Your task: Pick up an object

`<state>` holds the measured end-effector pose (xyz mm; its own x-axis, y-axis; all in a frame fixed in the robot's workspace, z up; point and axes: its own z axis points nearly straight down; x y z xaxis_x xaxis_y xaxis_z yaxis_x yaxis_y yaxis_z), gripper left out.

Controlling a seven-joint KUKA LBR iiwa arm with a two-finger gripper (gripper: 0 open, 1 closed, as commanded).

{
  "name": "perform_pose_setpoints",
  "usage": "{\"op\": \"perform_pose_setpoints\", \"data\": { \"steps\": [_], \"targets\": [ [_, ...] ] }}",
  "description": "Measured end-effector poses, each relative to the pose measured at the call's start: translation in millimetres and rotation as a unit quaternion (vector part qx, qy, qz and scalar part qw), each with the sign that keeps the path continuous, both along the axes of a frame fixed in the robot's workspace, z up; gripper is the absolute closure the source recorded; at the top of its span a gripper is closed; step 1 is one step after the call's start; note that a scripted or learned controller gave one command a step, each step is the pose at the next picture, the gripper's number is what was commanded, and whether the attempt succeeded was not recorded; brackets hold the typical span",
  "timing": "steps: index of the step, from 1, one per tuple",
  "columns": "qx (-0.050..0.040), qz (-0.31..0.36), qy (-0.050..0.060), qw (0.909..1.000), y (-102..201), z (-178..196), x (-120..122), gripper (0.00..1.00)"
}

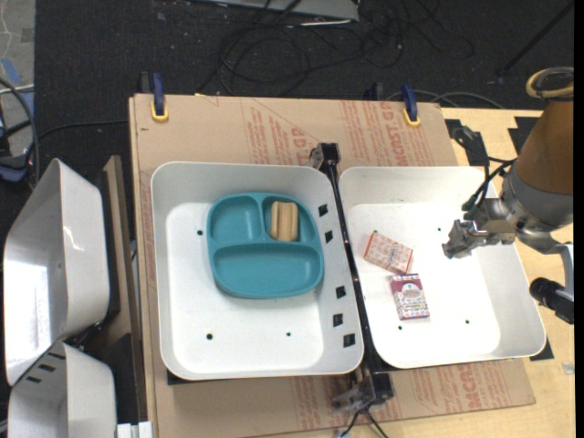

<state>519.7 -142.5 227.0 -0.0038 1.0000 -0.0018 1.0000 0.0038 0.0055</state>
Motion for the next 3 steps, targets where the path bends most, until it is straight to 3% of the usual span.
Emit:
{"op": "perform_pose_setpoints", "data": {
  "steps": [2,3],
  "targets": [
    [0.0013,0.002,0.003,1.0000,111.7,-9.9,20.9,1.00],
    [0.0015,0.002,0.002,1.0000,165.8,2.4,38.2,1.00]
  ]
}}
